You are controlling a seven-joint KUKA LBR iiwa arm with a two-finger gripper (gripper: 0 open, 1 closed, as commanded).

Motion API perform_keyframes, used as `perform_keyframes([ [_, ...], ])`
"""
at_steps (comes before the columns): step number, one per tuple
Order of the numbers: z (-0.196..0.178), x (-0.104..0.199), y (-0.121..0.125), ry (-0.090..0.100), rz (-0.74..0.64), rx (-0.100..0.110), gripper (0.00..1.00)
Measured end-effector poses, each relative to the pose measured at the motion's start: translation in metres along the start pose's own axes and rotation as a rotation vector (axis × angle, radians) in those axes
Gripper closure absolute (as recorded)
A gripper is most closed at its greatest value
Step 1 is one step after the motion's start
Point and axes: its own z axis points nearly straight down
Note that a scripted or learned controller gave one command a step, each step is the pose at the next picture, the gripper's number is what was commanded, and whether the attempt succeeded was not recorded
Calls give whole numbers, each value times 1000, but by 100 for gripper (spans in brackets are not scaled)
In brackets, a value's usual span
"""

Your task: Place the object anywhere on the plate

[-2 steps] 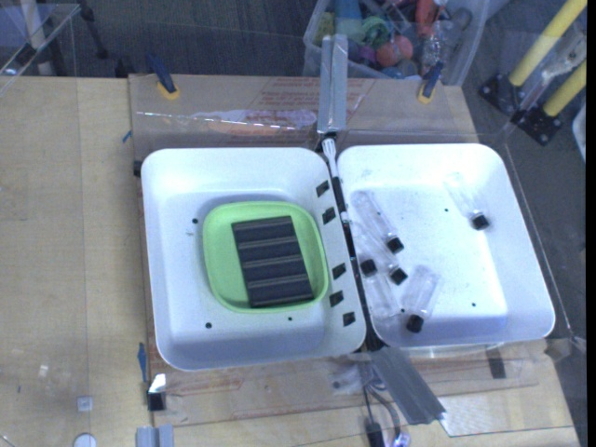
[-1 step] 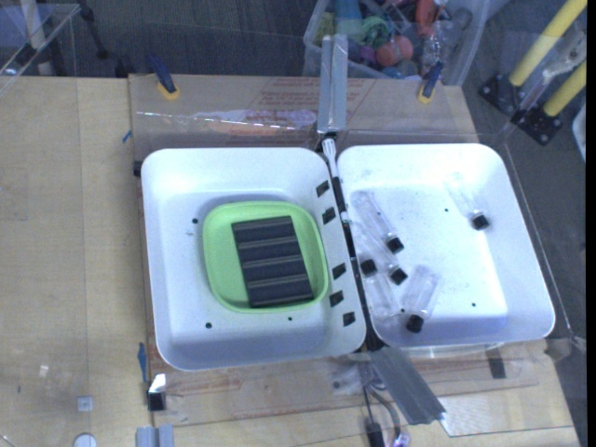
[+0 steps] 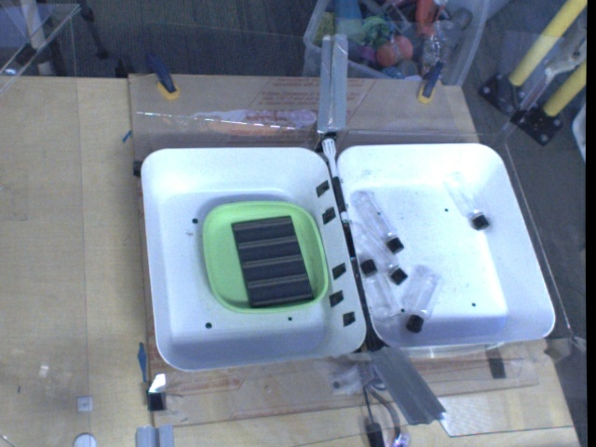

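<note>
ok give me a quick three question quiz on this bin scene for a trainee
1. True or false: the dark ridged block lies on the green plate.
2. Which bin holds the clear vials with black caps? A) left bin B) right bin C) both bins
3. Fill in: the green plate sits in the ____ bin.

Key
1. True: the block rests inside the plate's rim.
2. B: the vials are scattered in the right bin.
3. Left.
</note>
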Motion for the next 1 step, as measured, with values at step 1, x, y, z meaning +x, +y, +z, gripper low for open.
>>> perform_keyframes([
  [1,0,2,0,0,124,-1,0],
])
